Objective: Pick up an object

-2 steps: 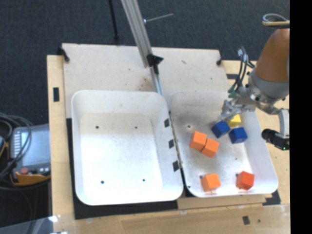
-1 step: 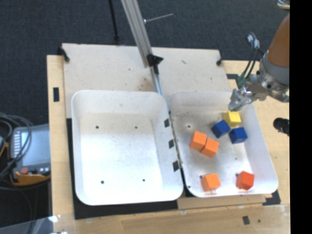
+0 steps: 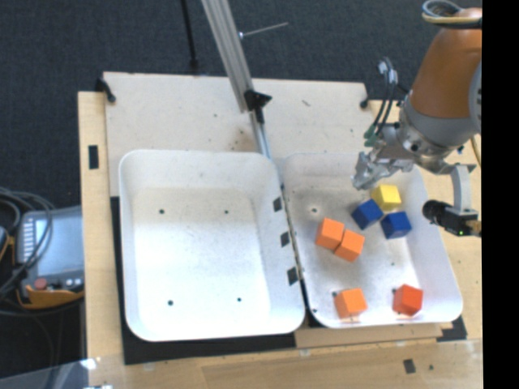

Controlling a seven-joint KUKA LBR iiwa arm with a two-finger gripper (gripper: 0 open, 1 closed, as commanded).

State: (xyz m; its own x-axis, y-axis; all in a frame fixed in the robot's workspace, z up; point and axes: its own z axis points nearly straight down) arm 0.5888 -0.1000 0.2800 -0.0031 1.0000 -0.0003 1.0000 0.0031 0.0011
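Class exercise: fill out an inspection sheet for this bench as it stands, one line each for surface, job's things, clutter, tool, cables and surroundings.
Surface: wooden bench bearing left bin and right bin.
Job's things: in the right bin, yellow cube, two blue cubes, two touching orange cubes, another orange cube, red-orange cube.
Clutter: nothing seen.
Tool: tool above the right bin beside the yellow cube; fingers unclear.
Cables: wires along the arm.
Surroundings: metal rail, grey device, dark carpet.
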